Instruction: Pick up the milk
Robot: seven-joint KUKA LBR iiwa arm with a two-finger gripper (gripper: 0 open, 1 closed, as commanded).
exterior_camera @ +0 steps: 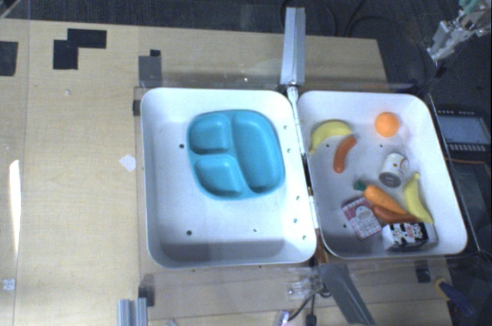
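Nearest the camera, the milk lies in the right bin's near corner, touching a carrot and a banana, so the gripper (far off, jaw state unreadable) should descend vertically and avoid those neighbours.

A blue divided plate lies in the left bin. The right bin holds an orange, a carrot, a banana and a small can
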